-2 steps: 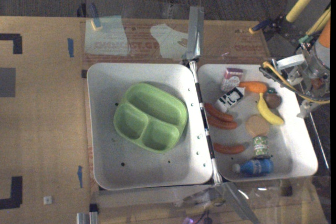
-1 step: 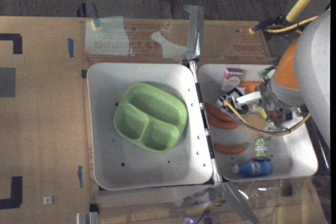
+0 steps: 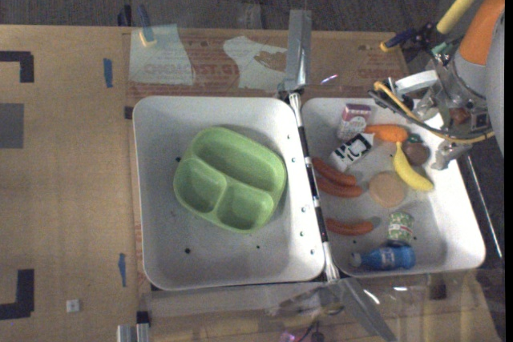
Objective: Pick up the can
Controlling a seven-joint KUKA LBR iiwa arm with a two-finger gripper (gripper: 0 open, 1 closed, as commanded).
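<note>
Can [image 3: 401,227] upright beside blue bottle [image 3: 388,258]

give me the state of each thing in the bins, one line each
can: upright, in the right bin, not held
blue bottle: lying on its side by the near wall
green tray: right way up in the left bin, compartments bare
banana: lying flat
carrot: lying flat
small carton: lying down
sausages: two lying side by side, touching
gripper: over the right bin's far right side, holding nothing
</note>
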